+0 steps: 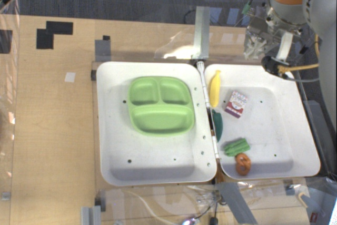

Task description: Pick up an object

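The right bin [274,113] holds a yellow banana [215,88] along its left wall, a small red and white carton [236,103] beside it, a dark green piece [217,124] below the banana, a light green vegetable [236,146] and a brown-red fruit [243,164] near the front. My gripper [261,42] hangs above the back rim of the right bin, away from all these objects, with nothing seen between its fingers.
The left bin [113,129] carries a green divided plate [160,105]. A metal post [202,34] stands behind the gap between the bins. A yellow cable [303,67] runs near the right bin's back right corner.
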Robot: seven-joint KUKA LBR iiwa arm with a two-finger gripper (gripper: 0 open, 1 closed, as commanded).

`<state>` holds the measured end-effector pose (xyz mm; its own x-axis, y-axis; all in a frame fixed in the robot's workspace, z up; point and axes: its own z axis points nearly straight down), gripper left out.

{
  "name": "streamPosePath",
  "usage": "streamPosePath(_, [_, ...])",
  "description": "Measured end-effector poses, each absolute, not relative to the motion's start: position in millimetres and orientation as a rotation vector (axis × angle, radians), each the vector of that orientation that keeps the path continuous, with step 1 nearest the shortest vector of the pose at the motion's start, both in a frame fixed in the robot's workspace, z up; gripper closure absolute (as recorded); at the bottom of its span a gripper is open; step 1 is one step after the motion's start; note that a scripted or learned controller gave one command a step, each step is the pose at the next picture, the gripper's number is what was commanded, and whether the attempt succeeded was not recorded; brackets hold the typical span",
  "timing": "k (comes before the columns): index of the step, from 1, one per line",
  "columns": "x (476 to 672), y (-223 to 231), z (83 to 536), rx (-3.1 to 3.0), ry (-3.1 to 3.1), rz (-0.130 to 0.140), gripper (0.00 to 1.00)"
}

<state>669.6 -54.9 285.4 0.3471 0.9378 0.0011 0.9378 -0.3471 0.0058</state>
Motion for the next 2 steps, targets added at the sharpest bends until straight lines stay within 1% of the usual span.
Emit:
streamPosePath(1, [669.5,-97,351,2.268,2.166,0.006,1.0])
streamPosePath(2, [666.3,-79,384,2.364,2.062,0.006,1.0])
